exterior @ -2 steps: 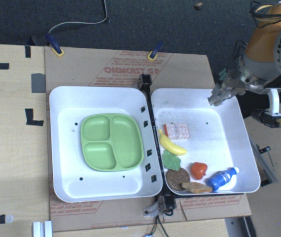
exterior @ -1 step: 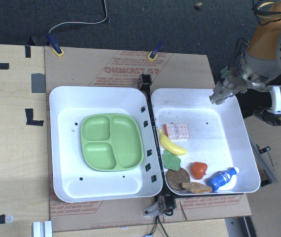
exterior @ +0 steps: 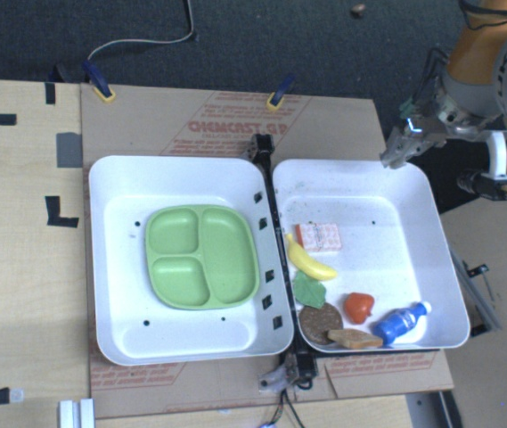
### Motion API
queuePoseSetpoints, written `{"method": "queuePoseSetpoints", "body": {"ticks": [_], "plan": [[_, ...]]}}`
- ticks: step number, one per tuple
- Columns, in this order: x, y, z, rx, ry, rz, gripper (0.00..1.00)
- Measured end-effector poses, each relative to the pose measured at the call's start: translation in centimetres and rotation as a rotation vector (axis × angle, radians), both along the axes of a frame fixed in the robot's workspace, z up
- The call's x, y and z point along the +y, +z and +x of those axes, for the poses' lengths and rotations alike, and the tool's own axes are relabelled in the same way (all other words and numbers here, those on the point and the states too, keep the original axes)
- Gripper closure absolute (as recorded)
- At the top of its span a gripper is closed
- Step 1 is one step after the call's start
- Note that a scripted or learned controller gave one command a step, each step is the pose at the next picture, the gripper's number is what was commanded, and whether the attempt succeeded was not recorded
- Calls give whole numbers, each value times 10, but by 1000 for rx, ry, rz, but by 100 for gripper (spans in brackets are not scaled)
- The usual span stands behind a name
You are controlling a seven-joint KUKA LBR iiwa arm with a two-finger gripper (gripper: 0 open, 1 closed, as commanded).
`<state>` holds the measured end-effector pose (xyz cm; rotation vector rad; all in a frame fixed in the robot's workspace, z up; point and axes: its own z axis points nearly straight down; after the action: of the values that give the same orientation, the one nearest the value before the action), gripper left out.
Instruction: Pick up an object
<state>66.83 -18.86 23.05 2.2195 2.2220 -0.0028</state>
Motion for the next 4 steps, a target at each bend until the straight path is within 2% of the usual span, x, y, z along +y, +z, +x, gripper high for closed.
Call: {"method": "queuePoseSetpoints", "body": {"ticks": [1,2,3,4], "plan": [[15,26,0,-1,0,0,100],[51,31,0,0,1,1,100],[68,104,-94,-2,0,1,100],[18,86,-98,1,-2,0,100]]}}
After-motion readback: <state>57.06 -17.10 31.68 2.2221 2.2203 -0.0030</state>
